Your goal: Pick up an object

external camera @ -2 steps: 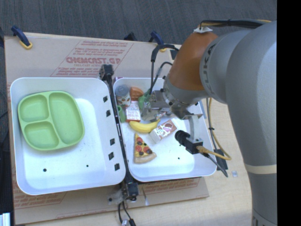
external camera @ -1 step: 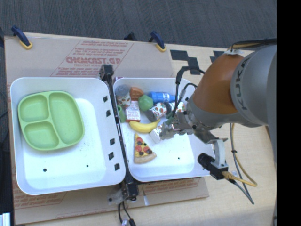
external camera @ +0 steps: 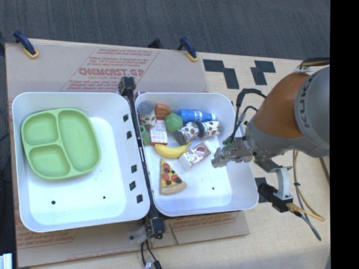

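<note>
The right bin [external camera: 224, 198] holds a heap of toy food: a banana [external camera: 171, 149], a pizza slice [external camera: 170, 177], a small red and white carton [external camera: 194, 154], a green ball [external camera: 174, 120], a blue bottle [external camera: 196, 115], a patterned can [external camera: 201, 129], a red packet [external camera: 159, 133] and a small jar [external camera: 146, 115]. My gripper [external camera: 222, 157] hangs over the right side of this bin, just right of the carton. Nothing shows between its fingers.
The left bin [external camera: 73, 206] bears a green divided plate [external camera: 60, 143]. A black hinge strip [external camera: 137, 150] runs between the bins. Cardboard [external camera: 112, 66] lies under the bins, held by blue clamps [external camera: 188, 48]. Cables [external camera: 303, 206] trail at the right.
</note>
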`<state>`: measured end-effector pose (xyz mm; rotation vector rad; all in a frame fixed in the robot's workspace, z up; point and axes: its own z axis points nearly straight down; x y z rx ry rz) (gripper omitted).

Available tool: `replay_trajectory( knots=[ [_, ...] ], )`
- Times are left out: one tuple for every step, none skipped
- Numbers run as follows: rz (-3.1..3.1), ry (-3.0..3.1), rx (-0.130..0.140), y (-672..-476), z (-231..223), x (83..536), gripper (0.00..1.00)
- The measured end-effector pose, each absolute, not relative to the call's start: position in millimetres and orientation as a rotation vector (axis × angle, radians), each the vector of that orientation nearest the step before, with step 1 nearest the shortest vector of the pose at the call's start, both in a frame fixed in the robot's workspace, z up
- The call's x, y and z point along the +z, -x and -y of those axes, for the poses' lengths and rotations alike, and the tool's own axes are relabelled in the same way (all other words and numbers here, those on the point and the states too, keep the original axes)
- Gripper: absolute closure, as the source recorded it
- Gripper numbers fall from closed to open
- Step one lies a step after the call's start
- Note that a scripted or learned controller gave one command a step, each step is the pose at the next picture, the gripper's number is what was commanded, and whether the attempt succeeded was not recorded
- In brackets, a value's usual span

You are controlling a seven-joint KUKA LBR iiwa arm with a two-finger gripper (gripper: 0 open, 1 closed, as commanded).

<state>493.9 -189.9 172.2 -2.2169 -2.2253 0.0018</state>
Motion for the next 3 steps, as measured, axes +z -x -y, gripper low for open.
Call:
replay_trajectory(
  knots=[
    [2.230, 2.218, -0.001, -551.1, 206, 272, 1.00],
    [2.229, 2.213, 0.002, -609.2, 210, 200, 1.00],
    [2.230, 2.214, 0.001, -609.4, 211, 201, 0.00]
  ],
)
